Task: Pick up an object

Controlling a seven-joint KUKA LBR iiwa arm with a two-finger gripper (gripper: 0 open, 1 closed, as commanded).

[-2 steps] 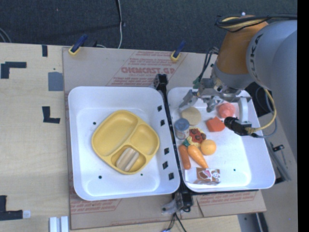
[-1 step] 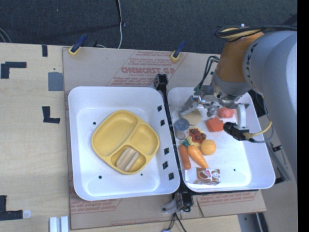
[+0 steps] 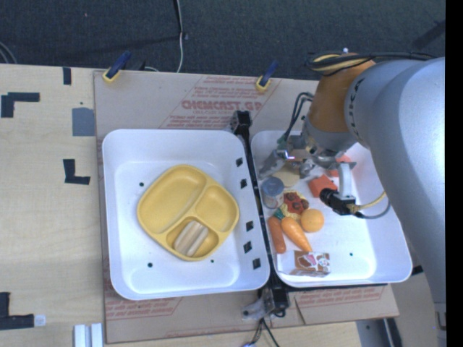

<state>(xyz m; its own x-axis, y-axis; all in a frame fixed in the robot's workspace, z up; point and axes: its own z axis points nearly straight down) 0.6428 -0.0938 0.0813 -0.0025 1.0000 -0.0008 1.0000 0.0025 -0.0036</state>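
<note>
A: Counts, near to far. Right bin (image 3: 391,262) first?

B: Nearest the camera, one flat packet (image 3: 312,263) with a brown and white print. Behind it two carrots: one orange carrot (image 3: 295,233) lying at a slant, one darker carrot (image 3: 277,236) just beside it on the left. One small orange ball (image 3: 312,220) touching the lighter carrot's far end. One dark red lumpy piece (image 3: 294,204), one grey-blue cup (image 3: 272,188) near the divider, one pale flat piece (image 3: 291,176), one red-orange chunk (image 3: 320,186) by the arm.

A: Left bin (image 3: 123,215)?

B: One yellow divided plate (image 3: 189,210), three compartments. One tan bread roll (image 3: 191,237) in the near compartment.

A: Gripper (image 3: 300,161)?

B: Low over the far end of the right bin, above the pale piece. Fingers are buried in clutter and wrist hardware, can't tell how wide they are or whether anything's held.

A: Two bins total?

B: Two, side by side, on one cardboard sheet (image 3: 210,103).
</note>
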